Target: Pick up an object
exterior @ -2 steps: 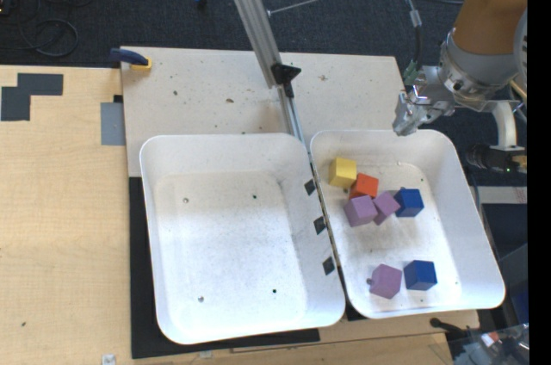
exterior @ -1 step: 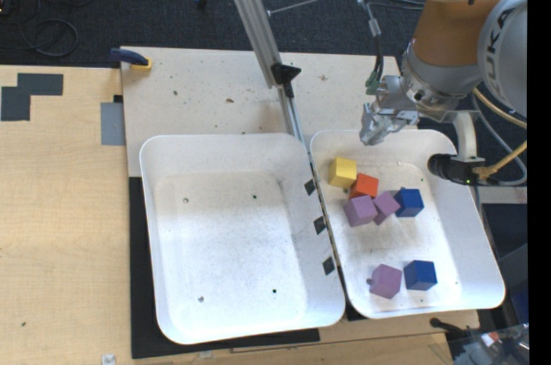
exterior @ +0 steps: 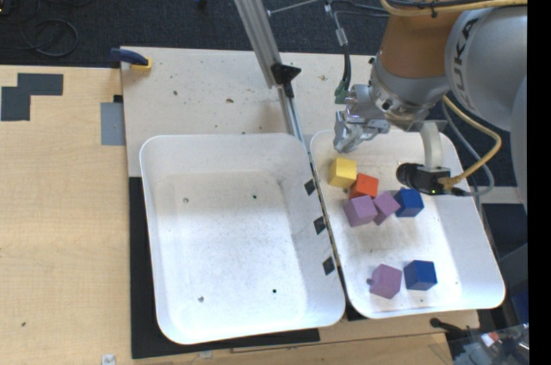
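1. On the far left the pale wooden bench carries a few grey patches, and a small blue clamp with a yellow tip lies near the far edge of the white board.
2. The left bin has only dark specks on its floor.
3. A silver aluminium bar slants from the far side down to where the two bins meet.
4. The right bin holds all the blocks. At its far left end sits a yellow cube, with an orange cube touching it on the right.
5. Just nearer lie two purple cubes side by side, then a blue cube. They are cubes, so none has a long axis; most sit turned at a slant to the bin walls.
6. At the near end, a purple cube and another blue cube sit side by side.
7. The gripper hangs just beyond the yellow cube with nothing between its fingers; how far apart they stand I cannot tell.
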Tool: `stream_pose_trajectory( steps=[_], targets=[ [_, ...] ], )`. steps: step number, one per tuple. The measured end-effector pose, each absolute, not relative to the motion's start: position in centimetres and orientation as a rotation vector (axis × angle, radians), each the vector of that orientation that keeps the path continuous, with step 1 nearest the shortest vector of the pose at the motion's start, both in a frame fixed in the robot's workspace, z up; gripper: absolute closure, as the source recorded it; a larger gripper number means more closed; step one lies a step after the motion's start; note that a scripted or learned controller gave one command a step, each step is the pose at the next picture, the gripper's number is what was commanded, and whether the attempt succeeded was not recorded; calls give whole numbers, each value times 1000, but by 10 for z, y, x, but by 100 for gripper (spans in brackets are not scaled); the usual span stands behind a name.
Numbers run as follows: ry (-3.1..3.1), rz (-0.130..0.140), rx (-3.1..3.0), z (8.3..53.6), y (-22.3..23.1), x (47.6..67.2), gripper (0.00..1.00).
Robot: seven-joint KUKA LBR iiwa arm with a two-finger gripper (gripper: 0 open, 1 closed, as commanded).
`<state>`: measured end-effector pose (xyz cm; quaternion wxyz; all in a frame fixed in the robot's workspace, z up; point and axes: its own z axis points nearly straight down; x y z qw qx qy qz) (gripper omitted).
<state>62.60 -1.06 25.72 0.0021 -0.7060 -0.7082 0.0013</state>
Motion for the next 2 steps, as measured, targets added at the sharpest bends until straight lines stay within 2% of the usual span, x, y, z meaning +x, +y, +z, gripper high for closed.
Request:
stream_pose_trajectory(
  steps=[1, 2],
  targets=[
    [-2222, 4, -2214, 244, 36, 633, 100],
    [-2222, 6, -2214, 228, 82, 628, 100]
  ],
)
